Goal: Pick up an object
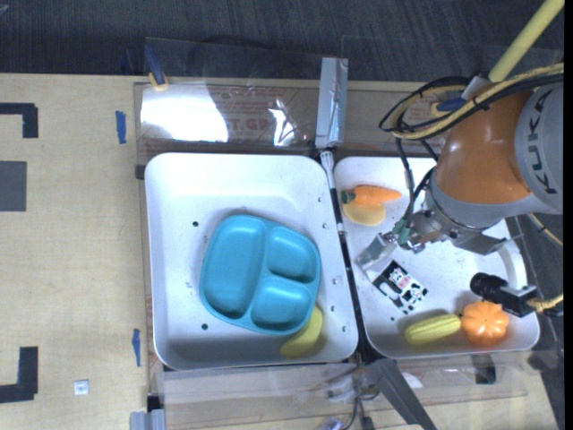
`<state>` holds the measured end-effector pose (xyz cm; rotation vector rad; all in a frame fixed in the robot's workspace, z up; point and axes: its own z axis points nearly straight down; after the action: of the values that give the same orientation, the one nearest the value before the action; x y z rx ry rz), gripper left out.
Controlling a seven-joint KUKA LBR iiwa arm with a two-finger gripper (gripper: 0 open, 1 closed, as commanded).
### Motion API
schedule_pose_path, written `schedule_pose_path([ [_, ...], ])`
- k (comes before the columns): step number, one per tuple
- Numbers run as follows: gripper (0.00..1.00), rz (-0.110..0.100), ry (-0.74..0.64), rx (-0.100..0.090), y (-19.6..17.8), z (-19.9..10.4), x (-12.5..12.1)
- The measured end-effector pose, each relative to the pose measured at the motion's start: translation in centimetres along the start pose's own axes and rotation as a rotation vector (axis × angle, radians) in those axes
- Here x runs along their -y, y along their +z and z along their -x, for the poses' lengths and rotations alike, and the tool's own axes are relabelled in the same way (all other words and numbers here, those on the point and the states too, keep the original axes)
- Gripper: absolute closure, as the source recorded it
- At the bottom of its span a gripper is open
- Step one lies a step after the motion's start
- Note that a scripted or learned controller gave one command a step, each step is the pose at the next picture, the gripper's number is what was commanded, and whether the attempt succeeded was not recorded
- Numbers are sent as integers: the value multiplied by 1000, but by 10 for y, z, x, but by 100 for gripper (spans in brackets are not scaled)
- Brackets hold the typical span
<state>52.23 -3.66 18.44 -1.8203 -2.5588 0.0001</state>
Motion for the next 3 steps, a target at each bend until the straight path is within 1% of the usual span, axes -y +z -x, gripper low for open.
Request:
schedule_pose_path([
  [1,0,-3,78,-2,0,-6,31],
  [2,0,-3,260,-2,1,6,47],
  [3,0,-4,240,-3,1,-22,38],
])
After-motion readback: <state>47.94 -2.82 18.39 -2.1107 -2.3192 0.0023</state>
